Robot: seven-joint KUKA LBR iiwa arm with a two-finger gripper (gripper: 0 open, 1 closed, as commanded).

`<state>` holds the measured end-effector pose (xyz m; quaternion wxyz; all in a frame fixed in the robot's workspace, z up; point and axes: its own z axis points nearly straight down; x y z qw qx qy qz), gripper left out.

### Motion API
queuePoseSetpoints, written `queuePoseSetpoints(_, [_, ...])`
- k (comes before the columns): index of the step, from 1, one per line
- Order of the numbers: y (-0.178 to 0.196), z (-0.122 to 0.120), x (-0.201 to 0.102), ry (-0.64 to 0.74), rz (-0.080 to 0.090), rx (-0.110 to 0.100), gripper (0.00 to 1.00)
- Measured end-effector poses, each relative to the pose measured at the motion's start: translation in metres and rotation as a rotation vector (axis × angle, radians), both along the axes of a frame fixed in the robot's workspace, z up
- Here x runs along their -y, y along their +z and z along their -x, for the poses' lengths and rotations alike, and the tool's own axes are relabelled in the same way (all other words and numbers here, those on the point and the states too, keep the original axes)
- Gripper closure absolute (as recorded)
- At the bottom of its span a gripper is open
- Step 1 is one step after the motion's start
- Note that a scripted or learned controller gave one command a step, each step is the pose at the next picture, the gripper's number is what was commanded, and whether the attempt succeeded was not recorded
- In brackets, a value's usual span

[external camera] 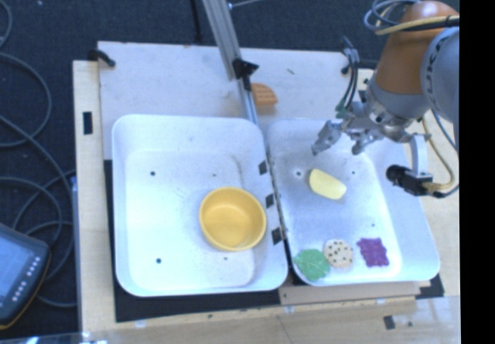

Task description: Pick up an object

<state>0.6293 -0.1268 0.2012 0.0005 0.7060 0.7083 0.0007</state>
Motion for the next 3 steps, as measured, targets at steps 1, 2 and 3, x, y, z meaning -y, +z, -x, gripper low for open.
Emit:
queuePoseSetpoints(1, [0.000,0.000,0.000,0.000,0.000,0.000,0.00])
queuePoseSetpoints(2, [-0.062,0.006,-0.001,-0.004,0.002,-0.007,0.00])
queuePoseSetpoints(3, [-0.101,0.006,0.001,-0.006,0.004,-0.002,0.00])
